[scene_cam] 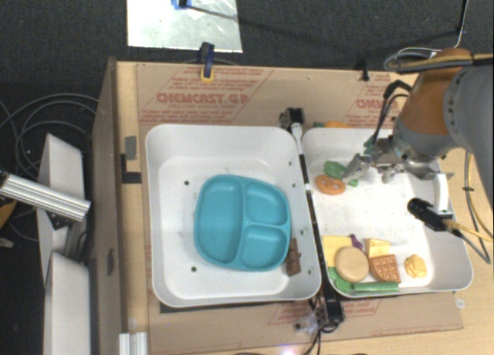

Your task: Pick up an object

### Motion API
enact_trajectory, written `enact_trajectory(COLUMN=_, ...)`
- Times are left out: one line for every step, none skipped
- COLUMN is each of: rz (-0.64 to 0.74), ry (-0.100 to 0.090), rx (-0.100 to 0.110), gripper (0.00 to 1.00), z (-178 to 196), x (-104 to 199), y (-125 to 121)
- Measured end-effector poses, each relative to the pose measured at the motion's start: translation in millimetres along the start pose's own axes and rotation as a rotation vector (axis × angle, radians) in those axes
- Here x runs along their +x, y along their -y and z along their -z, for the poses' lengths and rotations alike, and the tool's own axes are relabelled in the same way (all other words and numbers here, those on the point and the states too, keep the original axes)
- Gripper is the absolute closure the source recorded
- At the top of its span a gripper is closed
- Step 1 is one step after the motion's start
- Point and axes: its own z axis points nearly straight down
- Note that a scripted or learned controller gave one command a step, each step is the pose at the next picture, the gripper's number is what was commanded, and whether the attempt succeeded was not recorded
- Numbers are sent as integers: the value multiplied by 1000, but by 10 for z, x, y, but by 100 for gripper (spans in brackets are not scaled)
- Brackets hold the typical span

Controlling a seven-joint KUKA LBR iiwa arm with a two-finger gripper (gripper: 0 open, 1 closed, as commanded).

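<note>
The green toy vegetable (336, 170) lies in the upper left part of the right bin (455, 268), just beside an orange round slice (330, 184) that sits a little nearer the divider. It looks like a small moulded plastic play-food piece: light, stiff, smooth and likely a bit slippery, so it may skid across the bin floor if pushed from one side. Its narrow, elongated shape suggests taking it across the short width, near the middle, with the fingers straddling it. The hand (360, 163) hovers right next to it, low over the bin; whether its fingers are wide or narrow I cannot tell, and nothing shows between them. Along the bin's near edge sit more play foods, well apart from the hand: a yellow cheese wedge (330, 250), a tan round cookie (352, 264), a waffle (384, 268) and a small yellow piece (415, 266). The left bin (166, 268) holds a blue divided plate (241, 222). Both bins rest on the cardboard-covered surface (201, 92).
</note>
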Motion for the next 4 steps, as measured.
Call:
enact_trajectory(rz=-10, ry=2, rx=3, gripper=0, z=-382, x=-273, y=424)
enact_trajectory(rz=-1, ry=5, rx=-10, gripper=0, z=-344, x=1, y=-148)
enact_trajectory(rz=-3, ry=2, rx=-1, gripper=0, z=-184, x=266, y=176)
enact_trajectory(rz=-2, ry=3, rx=-9, gripper=0, z=63, x=295, y=-270)
